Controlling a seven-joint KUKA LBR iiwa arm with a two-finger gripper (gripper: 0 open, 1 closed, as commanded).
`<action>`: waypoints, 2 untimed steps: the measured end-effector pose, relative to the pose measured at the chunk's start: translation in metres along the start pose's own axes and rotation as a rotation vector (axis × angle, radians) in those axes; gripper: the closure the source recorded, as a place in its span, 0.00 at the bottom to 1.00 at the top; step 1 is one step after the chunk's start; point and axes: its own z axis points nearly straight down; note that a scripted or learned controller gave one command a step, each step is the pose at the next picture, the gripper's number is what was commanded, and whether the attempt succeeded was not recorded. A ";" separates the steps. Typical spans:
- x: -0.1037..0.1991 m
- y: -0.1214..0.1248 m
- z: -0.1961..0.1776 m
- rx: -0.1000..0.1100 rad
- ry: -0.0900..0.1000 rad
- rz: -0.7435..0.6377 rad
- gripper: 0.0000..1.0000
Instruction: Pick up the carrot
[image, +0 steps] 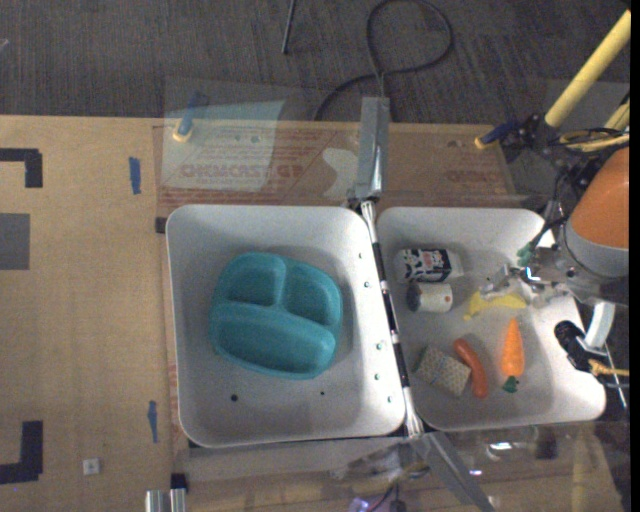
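The carrot (512, 347) lies in the right bin (480, 222), near its right side. It is orange, with its green top toward the front edge and its tip toward the back. My gripper (530, 266) hangs over the bin's right part, behind and a little right of the carrot and apart from it. It sits close above the yellow banana (495, 302). Nothing shows in its grasp.
The right bin also holds a small milk carton (426, 263), a white roll (430, 297), a red sausage (471, 366) and a tan cracker (442, 370) to the carrot's left. A teal divided plate (277, 314) rests in the left bin (200, 390).
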 end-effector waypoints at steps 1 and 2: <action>-0.001 -0.036 0.011 0.019 -0.003 -0.033 0.00; -0.007 -0.036 0.003 0.017 -0.009 -0.026 1.00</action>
